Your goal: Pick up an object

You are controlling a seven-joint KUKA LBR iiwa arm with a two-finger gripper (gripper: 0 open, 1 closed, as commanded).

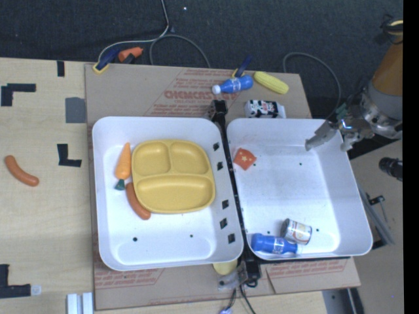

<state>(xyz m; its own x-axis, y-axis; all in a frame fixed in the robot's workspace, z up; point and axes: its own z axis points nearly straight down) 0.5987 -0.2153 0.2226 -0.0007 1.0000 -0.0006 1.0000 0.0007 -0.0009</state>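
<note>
One orange block (244, 158) (left of gripper (332, 135)), well apart.

A sausage (21, 171) lies on the bench (39, 227) left of both bins.

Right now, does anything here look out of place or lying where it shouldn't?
Yes. Several things lie outside the white bins: a sausage far left on the bench, and a blue bottle, a yellow banana-like toy and a small black-and-white item behind the right bin.
</note>
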